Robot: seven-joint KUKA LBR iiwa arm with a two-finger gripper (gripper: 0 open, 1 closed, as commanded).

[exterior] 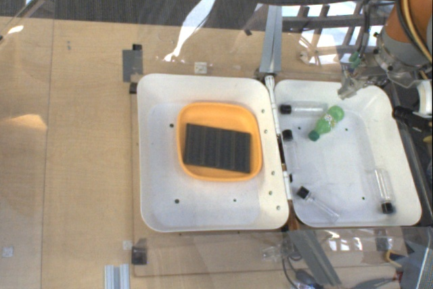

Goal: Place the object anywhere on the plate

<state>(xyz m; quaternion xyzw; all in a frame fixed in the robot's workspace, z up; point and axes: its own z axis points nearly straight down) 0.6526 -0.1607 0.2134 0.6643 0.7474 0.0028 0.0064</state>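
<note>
Camera view: my fingers (352,81) hover (spread or not, I cannot tell) just above the green bottle (326,123); next, descend and grasp it for the plate (220,115).

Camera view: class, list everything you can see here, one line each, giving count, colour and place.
Bins: two, white, side by side on the bench.
Plate: one, orange, in the left bin.
Mat: one, dark and ribbed, lying on the plate.
Green bottle: one, green with a green cap, lying in the right bin near its far side.
Clear bottles: three, see-through with black caps, all in the right bin; one at the far left beside the green bottle, one at the near left, one at the near right.
Bench: one, light wood.
Arm: one, grey with an orange band, at the upper right.
Gripper: one, above the right bin's far edge.
</note>
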